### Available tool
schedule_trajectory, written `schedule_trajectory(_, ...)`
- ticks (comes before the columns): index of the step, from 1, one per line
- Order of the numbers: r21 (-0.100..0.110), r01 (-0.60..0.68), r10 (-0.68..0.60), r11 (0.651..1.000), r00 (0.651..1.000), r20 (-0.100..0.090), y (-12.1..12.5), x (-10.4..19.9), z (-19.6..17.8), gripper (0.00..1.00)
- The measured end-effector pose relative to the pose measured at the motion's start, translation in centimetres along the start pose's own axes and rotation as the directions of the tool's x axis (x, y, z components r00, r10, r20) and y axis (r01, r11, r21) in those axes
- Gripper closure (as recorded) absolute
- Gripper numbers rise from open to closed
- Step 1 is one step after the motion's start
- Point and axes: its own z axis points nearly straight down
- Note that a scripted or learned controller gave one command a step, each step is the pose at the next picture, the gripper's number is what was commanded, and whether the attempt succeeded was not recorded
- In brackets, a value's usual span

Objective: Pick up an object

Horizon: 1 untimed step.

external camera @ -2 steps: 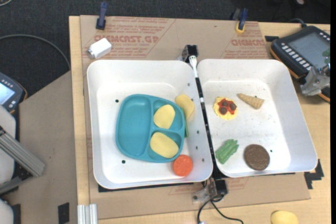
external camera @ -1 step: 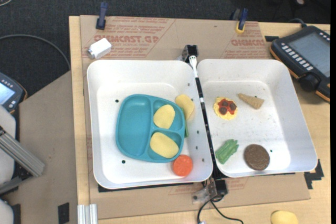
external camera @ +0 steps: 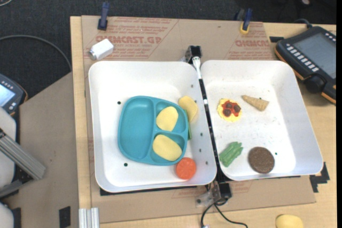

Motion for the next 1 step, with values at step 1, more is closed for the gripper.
schedule_trajectory(1, 0.032, -0.002, 0.002, 0.999, 1.000, -0.011, -0.30, 2.93, 10.86, 1.00)
